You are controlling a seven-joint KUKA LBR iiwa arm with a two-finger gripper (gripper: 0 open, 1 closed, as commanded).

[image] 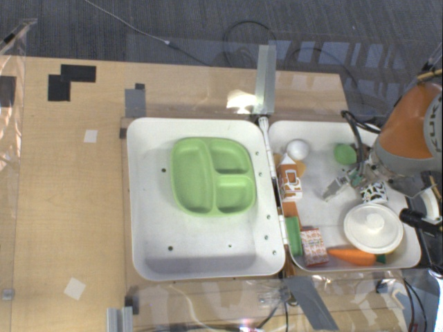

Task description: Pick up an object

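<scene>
My gripper point(340, 184) hangs low in the right bin point(415, 258), reaching in from the right under the orange-banded wrist point(408, 126). It is over bare bin floor between an orange-and-white carton point(290, 178) on its left and a black-and-white spotted object point(374, 192) on its right. A green lump point(344, 152) lies just behind it and a white ball point(297, 149) sits further left. Nothing is visibly held.
A white round bowl point(374, 228) sits at the right bin's front, with a carrot point(353, 256), a red box point(313, 246) and a green bar point(293, 234) along the front and left side. The left bin point(149, 254) holds a green divided plate point(212, 176).
</scene>
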